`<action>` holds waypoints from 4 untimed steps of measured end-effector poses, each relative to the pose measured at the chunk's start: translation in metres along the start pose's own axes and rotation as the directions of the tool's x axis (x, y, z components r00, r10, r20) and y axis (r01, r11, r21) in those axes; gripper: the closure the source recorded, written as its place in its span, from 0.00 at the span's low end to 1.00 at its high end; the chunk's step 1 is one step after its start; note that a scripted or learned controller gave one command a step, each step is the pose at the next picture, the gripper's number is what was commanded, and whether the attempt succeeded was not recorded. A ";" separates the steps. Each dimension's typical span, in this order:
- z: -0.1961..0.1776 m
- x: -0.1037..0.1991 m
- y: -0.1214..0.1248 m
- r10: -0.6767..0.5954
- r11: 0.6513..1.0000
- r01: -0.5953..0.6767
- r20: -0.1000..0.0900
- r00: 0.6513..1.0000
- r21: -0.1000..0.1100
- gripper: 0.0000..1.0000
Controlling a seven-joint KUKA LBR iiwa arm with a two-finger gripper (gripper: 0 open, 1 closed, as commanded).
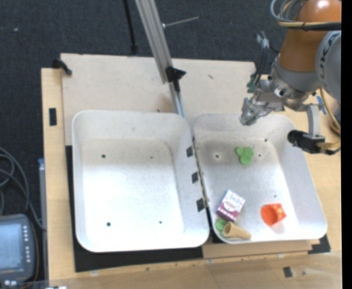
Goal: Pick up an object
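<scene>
The arm (302,47) is reaching in from the right, and its gripper (249,114) is hanging over the far edge of the right bin (296,179), near that bin's far left corner. Whether it is open or closed cannot be told from here; nothing is showing in its grasp.

Four small things are lying in the right bin. A green piece (244,155) is sitting toward the far side, roughly mid-width, just in front of the gripper and apart from it. A purple-and-white carton (231,205) is lying tilted near the bin's left wall, toward the near edge. Just beside it, in the near left corner, a tan cone with a green end (234,230) is lying on its side. An orange cup (273,214) is resting toward the near right, well apart from the carton.

The left bin (134,179) is sitting alongside on the counter (116,77), and a slanted metal bar (155,32) is crossing the counter's far edge above the gap between the bins.
</scene>
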State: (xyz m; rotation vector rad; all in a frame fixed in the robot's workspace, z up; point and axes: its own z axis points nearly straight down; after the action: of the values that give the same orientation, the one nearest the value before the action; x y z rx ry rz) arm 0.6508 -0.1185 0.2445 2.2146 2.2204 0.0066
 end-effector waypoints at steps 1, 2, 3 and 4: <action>-0.045 -0.001 0.001 0.001 1.000 -0.001 0.000 1.000 0.000 1.00; -0.039 0.054 -0.014 -0.003 1.000 0.003 -0.001 1.000 0.007 1.00; -0.039 0.105 -0.021 -0.003 1.000 0.003 -0.002 1.000 0.007 1.00; -0.036 0.157 -0.026 -0.004 1.000 0.004 -0.002 1.000 0.008 1.00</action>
State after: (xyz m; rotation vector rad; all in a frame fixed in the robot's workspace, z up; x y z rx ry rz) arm 0.6240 0.0386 0.2799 2.2152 2.2296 -0.0004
